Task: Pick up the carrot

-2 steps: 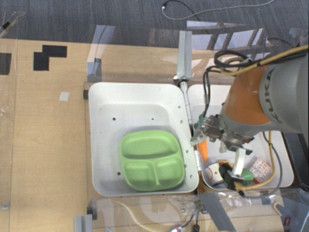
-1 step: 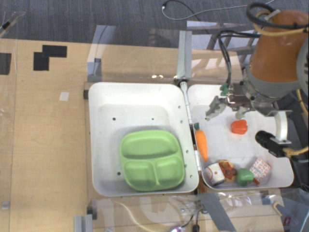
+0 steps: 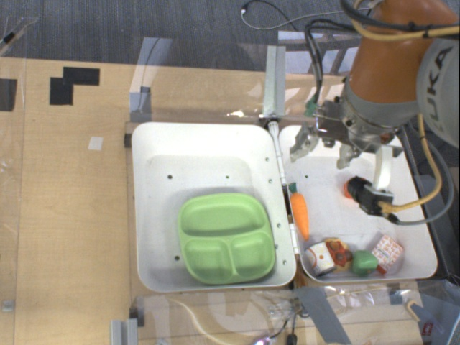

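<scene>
The carrot [image 3: 299,215] is orange with a green stem end. It lies lengthwise against the left wall of the right bin [image 3: 424,264], near the divider. My gripper [image 3: 323,150] hangs over the back half of that bin, up and to the right of the carrot and apart from it. Its two fingers [image 3: 302,143] are spread open with nothing between them.
A green sectioned plate [image 3: 226,236] lies in the left bin [image 3: 154,192]. At the right bin's front are a small can [image 3: 321,256], a green item [image 3: 364,263] and a red-and-white box [image 3: 388,251]. A red object [image 3: 353,187] sits under a black cable fitting.
</scene>
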{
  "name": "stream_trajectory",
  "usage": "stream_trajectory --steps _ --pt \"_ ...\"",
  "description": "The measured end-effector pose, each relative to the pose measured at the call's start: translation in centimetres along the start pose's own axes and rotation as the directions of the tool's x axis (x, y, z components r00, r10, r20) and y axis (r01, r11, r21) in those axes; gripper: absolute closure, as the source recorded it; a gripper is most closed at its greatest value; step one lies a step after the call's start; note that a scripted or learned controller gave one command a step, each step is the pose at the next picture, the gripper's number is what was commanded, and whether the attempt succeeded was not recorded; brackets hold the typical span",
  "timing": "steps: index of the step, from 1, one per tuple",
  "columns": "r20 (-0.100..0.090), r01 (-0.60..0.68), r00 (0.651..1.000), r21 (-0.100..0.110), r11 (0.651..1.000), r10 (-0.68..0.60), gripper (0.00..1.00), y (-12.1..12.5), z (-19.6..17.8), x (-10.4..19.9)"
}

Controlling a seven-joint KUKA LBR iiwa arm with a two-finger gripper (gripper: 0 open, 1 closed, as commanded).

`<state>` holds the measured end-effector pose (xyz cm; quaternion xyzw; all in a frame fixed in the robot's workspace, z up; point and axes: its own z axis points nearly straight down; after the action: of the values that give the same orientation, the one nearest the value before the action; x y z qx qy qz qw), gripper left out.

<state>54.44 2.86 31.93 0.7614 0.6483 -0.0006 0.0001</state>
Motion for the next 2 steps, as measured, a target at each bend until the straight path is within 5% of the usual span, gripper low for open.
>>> stream_trajectory --steps 1,2 --pt "-0.001 0.025 1.0 0.003 1.0 -0.025 0.0 -2.5 13.8 -5.0" --pt "-0.001 0.104 0.995 0.002 0.995 -0.104 0.0 -5.2 13.8 -3.2"
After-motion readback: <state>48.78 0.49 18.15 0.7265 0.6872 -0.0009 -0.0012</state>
